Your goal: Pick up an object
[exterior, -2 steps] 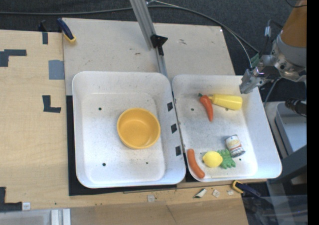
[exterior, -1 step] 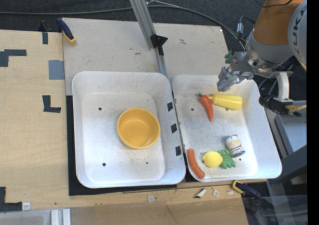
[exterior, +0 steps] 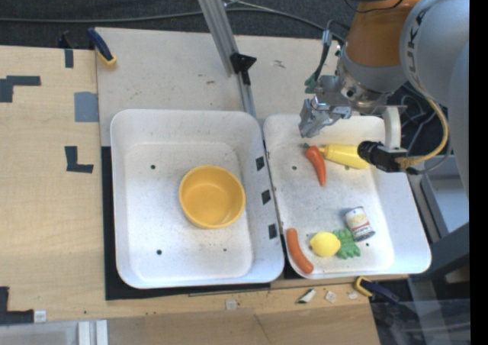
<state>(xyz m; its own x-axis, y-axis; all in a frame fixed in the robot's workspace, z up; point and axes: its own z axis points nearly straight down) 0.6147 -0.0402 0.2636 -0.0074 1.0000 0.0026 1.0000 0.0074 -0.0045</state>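
My gripper (exterior: 309, 128) hangs over the far left part of the right bin (exterior: 404, 259), just above and left of the top end of an orange-red carrot-like piece (exterior: 318, 165). Nothing shows between its fingers. A yellow oblong item (exterior: 343, 156) lies right beside the carrot. Toward the near edge of that bin lie a small tin can (exterior: 358, 223), a yellow lemon (exterior: 325, 244) touching a green leafy piece (exterior: 349, 246), and an orange sausage (exterior: 299, 251) along the left wall.
The left bin (exterior: 133, 137) holds a yellow bowl (exterior: 212, 196) near its middle. A slanted metal pole (exterior: 221, 30) rises behind the bins. A yellow-handled clamp (exterior: 101, 46) sits at the bench's far left corner.
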